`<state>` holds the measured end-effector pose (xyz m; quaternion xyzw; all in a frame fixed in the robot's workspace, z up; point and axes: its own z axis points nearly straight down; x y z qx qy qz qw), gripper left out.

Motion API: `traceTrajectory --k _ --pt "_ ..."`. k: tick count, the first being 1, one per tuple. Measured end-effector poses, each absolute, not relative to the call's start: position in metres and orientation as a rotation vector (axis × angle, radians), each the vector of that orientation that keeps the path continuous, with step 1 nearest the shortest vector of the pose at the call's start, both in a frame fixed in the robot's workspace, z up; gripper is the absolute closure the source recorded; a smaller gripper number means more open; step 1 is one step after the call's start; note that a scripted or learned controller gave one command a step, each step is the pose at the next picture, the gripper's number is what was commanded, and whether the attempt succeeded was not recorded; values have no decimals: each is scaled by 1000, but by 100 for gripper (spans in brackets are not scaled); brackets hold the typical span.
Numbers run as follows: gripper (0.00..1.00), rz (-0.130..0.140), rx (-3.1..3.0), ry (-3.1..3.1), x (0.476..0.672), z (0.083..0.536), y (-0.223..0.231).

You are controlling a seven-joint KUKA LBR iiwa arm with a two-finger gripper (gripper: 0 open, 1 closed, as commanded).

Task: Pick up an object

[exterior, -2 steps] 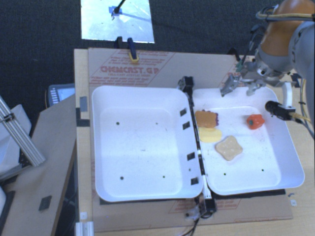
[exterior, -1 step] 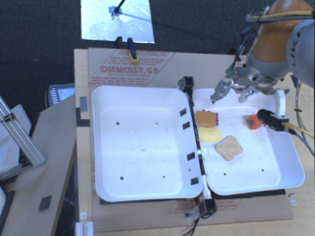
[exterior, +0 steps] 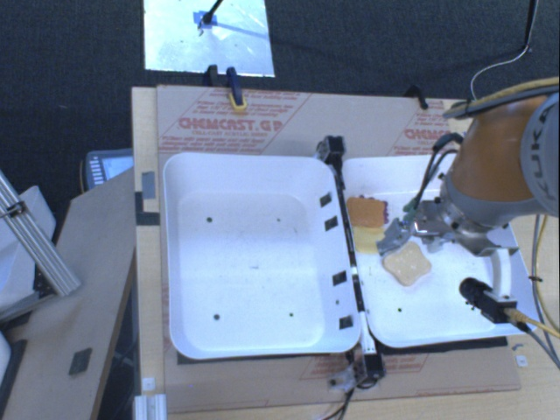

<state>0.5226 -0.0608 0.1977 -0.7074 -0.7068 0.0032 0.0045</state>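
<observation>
tan foam piece (exterior: pixel 407 264) | flat in right bin | orange block (exterior: pixel 367 212) beside (touching? unclear)

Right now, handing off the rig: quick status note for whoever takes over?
Pincer: low in the right bin, just above the pale sponge-like piece; finger state can't be read.
Objects: pale piece near the bin's middle; orange-brown block behind it, close to the divider. Both lie on the bin floor.
Done: arm is positioned over the objects.
Left: nothing visibly gripped, so the grasp and lift remain.
</observation>
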Motion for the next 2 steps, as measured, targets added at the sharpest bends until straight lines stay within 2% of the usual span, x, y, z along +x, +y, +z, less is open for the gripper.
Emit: traceTrajectory --k 1,2 --pt "0 -2 -2214 -2229 547 183 -28" --pt "100 -4 -2219 -2228 547 195 -30"
